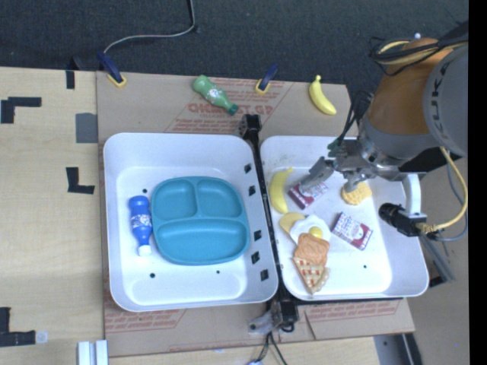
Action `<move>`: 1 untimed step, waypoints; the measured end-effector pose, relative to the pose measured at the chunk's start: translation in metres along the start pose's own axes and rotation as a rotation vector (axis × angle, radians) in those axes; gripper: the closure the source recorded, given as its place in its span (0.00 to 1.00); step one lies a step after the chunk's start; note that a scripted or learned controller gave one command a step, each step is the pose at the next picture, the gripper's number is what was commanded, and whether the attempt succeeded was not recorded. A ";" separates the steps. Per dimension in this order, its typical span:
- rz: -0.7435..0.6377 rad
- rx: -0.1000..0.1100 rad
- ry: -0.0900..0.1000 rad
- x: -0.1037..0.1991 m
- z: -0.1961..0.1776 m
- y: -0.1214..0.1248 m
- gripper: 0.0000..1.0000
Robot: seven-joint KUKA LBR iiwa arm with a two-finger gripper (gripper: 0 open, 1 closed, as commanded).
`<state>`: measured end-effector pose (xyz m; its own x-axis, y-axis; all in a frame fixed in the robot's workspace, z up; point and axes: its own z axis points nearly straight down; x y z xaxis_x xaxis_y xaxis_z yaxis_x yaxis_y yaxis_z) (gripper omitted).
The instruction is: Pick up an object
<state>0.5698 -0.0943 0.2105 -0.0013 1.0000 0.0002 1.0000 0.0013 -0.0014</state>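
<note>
Where tool (pixel 336 179) hovers, packets (pixel 351 230) crowd.

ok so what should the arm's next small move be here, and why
Probably lower the pincer a little and shut it. It hangs over the right bin with one finger near the small dark red packet and the other by the yellow corn piece. Nothing shows between its fingers, so no pick looks made yet.

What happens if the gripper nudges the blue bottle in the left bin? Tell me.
The blue bottle lies on its side, so it would probably roll. It rests against the blue divided plate, which may block it that way. It looks like light plastic.
</note>
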 end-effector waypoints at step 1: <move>0.001 0.001 0.000 -0.018 0.119 0.006 0.00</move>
<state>0.5758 -0.1120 0.0919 -0.0004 1.0000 0.0003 1.0000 0.0004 -0.0019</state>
